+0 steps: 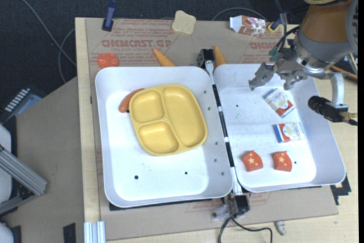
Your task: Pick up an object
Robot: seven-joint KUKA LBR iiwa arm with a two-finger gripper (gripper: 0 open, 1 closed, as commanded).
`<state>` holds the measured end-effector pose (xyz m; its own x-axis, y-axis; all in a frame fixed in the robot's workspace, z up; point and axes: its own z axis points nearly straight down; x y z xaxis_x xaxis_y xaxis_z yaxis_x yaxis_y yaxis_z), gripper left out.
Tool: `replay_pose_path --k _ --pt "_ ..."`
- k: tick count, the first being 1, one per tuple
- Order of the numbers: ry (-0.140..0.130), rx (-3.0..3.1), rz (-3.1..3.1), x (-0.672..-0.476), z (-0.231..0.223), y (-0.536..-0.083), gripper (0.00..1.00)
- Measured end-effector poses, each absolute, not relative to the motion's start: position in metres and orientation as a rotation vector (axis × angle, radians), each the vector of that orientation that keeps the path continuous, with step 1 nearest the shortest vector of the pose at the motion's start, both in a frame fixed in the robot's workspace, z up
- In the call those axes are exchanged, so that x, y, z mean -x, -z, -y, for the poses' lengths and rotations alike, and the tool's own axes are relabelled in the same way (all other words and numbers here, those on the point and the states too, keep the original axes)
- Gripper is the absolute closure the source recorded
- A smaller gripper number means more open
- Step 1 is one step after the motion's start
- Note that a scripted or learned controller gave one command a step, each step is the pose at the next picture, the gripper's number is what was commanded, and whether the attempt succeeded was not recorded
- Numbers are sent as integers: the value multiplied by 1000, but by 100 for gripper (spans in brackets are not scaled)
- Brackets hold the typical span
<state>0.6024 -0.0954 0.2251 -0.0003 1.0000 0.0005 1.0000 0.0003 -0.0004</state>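
My gripper (274, 79) hangs over the back of the right bin (318, 176), open, with nothing between its fingers. Just in front of it lies a small red and white carton (278, 102). Further forward are a blue, red and white carton (289, 132) and two red pieces (252, 160) (282, 161). The left bin (114, 179) holds a yellow divided plate (196, 122) with an orange sausage (124, 101) at the plate's left edge.
Behind the bins, the bench carries a bread slice (183, 21), a carrot (163, 57), a red round piece (107, 60), a blue item (109, 15) and a small milk carton (248, 24). A black clamp (206, 57) sits where the bins meet.
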Motion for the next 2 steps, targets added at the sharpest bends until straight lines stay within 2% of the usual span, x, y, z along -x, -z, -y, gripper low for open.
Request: replay_pose_path --k 1,2 --pt "0 2225 2222 -630 142 -214 0" --pt "5 2226 2227 -616 191 -89 0"
